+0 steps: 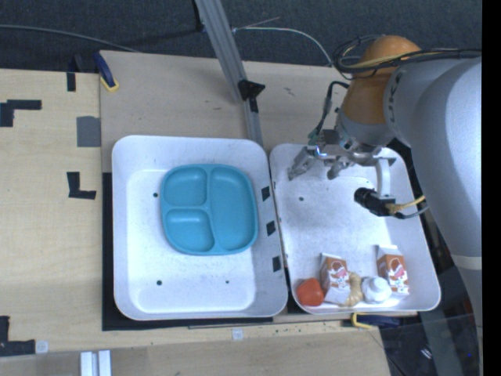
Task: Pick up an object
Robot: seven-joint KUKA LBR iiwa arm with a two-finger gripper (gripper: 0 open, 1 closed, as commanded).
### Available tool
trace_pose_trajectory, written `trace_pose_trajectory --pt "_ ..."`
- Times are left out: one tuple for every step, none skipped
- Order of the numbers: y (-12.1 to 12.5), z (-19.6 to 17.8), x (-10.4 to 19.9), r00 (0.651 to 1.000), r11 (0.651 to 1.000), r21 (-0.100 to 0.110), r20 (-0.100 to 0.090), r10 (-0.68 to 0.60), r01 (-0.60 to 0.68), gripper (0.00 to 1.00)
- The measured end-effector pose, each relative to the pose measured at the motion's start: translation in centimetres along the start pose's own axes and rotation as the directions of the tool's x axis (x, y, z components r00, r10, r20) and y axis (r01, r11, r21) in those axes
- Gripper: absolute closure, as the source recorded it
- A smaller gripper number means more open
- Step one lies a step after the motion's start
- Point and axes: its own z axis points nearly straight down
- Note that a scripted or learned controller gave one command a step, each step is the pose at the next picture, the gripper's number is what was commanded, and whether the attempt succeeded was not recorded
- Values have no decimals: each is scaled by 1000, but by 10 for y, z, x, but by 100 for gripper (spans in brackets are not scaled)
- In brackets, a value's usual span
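On the bench [180, 100] the right bin [344, 225] has its objects untouched along the near edge, two small cartons [337, 276], a red ball [311, 292] and a white piece [378, 290], while the tool [313, 164] hangs spread and unladen at the far end, so grasping remains.

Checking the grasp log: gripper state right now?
Gripper: open, holding nothing, over the far end of the right bin.
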Motion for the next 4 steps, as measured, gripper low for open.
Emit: trace_pose_trajectory --pt "-1 32 1 1000 1000 -3 0 -1 1 0" --pt "0 20 2 1000 1000 -4 -1 -2 2 100" --pt "-4 -43 2 1000 1000 -11 -1 0 0 100" --pt "-11 -92 8 1000 1000 -11 -1 -1 1 100"
